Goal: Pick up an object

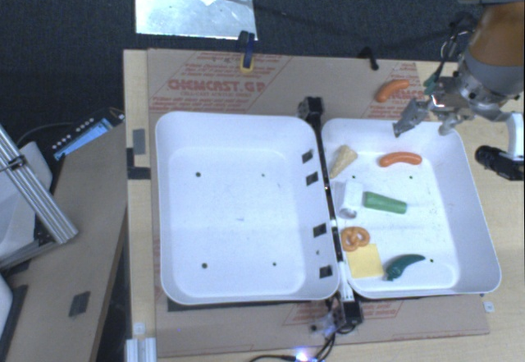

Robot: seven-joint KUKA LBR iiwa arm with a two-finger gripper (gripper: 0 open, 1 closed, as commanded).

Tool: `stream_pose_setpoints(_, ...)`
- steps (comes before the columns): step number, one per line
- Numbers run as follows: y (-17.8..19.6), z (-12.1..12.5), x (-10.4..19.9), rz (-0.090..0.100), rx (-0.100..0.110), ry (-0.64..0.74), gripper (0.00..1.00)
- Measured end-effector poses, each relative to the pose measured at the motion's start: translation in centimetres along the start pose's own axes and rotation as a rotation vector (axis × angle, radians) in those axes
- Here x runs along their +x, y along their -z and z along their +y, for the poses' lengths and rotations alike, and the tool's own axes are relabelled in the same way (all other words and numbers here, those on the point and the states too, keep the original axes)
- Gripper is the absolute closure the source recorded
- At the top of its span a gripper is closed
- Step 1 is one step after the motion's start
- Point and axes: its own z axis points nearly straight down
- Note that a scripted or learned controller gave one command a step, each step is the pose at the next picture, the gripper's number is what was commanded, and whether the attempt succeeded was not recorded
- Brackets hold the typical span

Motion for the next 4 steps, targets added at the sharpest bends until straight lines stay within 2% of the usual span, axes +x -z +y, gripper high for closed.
stream_pose_setpoints(1, 1.1, 0.1, 0.0, 0.0, -0.004, 0.003, 1.0)
stream_pose_setpoints(2, 16.0, 1.8, 2.3, -0.003, -0.019, 0.006, 1.0)
stream_pose_setpoints(3, 29.8, 3.7, 0.8, -0.004, -0.018, 0.004, 1.0)
stream_pose_setpoints(4, 28.8, 1.4, -7.2, -0.003, -0.001, -0.009, 1.0)
